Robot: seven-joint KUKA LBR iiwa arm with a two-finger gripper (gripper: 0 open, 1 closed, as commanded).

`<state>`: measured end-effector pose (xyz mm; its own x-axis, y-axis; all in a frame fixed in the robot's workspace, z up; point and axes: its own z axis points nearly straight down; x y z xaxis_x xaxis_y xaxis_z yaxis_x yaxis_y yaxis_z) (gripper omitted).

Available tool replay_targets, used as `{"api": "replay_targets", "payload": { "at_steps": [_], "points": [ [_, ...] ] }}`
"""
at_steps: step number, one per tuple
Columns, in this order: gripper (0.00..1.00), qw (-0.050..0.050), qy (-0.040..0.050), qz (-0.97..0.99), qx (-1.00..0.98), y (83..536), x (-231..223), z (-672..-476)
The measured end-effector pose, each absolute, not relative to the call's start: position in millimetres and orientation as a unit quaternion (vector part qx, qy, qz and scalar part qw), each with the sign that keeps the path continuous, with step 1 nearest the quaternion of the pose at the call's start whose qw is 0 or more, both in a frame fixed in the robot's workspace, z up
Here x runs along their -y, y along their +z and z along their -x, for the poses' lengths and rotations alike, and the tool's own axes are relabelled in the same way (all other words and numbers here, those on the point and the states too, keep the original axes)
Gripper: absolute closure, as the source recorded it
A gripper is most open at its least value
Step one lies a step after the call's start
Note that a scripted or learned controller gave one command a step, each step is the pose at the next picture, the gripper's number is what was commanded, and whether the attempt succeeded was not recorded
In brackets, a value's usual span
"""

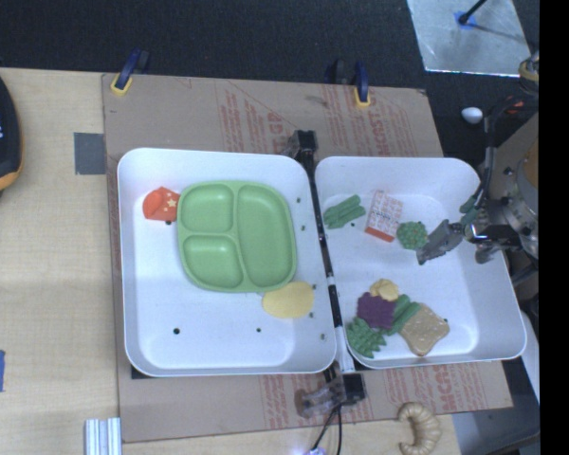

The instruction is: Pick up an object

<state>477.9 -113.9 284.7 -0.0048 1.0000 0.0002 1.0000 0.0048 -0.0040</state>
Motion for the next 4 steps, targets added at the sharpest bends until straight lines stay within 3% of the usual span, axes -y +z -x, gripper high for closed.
{"api": "replay_targets", "payload": {
  "at_steps": [1, 2, 3, 4],
  "points": [
    [0.0, 0.004, 0.0042, 0.705, 0.709, 140, 139, -557.0],
    [0.0, -0.001, -0.0005, 0.706, 0.708, 92, 201, -628.8],
    [0.0, -0.005, -0.0015, 0.705, 0.709, 97, 161, -595.1],
    [0.0, -0.003, -0.002, 0.706, 0.708, 97, 214, -627.2]
  ]
}}
